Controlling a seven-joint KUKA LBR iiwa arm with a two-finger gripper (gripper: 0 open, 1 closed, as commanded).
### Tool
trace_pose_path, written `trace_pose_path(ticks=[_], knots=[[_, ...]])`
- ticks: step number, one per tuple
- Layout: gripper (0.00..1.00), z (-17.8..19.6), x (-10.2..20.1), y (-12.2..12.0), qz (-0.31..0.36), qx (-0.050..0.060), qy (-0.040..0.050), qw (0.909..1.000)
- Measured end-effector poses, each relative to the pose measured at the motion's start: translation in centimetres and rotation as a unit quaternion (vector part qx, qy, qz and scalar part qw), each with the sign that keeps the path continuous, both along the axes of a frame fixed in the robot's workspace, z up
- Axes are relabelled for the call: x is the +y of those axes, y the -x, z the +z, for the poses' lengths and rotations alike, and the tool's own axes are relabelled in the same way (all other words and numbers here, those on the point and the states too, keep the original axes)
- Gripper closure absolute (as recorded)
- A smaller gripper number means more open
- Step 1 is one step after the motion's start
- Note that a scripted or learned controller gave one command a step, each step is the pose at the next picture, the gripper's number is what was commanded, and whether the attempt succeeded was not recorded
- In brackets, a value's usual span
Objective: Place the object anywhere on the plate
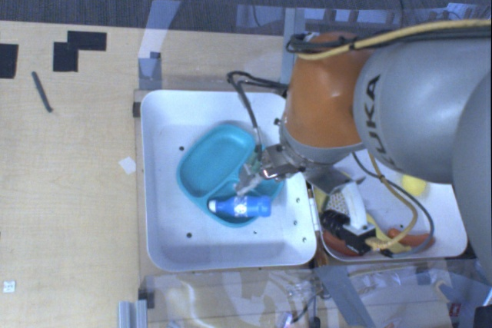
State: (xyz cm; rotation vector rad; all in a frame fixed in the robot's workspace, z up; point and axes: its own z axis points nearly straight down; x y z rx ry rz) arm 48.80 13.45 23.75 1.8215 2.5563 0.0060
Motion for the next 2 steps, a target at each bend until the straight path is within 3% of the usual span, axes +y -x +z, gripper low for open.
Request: trace_pose_path(ticks=[1,2], knots=[[0.00,-2.2,1.9,-2.9,0.024,0.001,0.0006,0.9997],[0.00,-12.0,-0.1,-1.0,0.173,-0.005,0.0009,0.9849]])
